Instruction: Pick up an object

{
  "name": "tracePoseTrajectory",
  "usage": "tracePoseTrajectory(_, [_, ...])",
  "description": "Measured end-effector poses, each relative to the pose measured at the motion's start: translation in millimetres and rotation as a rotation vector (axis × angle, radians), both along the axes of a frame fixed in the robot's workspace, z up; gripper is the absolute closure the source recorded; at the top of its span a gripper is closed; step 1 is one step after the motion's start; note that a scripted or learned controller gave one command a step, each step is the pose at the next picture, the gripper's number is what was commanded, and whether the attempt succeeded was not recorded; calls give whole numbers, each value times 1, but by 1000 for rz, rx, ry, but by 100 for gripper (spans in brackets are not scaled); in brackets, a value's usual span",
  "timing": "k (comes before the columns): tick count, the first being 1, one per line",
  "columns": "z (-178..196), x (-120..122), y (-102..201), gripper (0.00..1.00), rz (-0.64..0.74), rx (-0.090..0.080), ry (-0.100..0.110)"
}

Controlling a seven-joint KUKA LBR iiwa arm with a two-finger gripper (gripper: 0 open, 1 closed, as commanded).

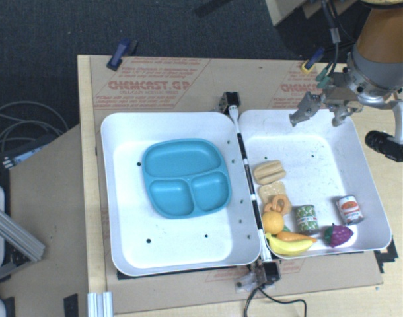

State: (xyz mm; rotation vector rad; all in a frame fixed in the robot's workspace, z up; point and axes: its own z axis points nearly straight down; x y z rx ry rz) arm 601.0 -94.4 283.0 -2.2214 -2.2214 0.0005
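My gripper (322, 115) hangs over the back edge of the right bin (320, 147), its two fingers spread apart with nothing between them. Well in front of it, along the bin's left and front sides, lie toy foods: a bread roll (268, 172), a tan slice (271, 191), a pretzel (276, 205), an orange (272, 222), a banana (291, 244), a green can (306, 219), purple grapes (337, 235) and a red-labelled can (349, 209).
The left bin (122, 197) holds a blue divided plate (186, 177). A black clamp (230, 102) sits at the back where the bins meet. Bare bin floor lies between the gripper and the toys. Cables trail at far left.
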Motion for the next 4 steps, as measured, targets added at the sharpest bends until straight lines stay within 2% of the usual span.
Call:
tracePoseTrajectory(1, [-154,-69,-62,0,-2,0,4])
tracePoseTrajectory(2, [-195,-122,-50,0,0,1,0])
tracePoseTrajectory(3, [-122,-69,-109,0,-1,-3,-5])
tracePoseTrajectory(4, [-134,-122,-63,0,0,2,2])
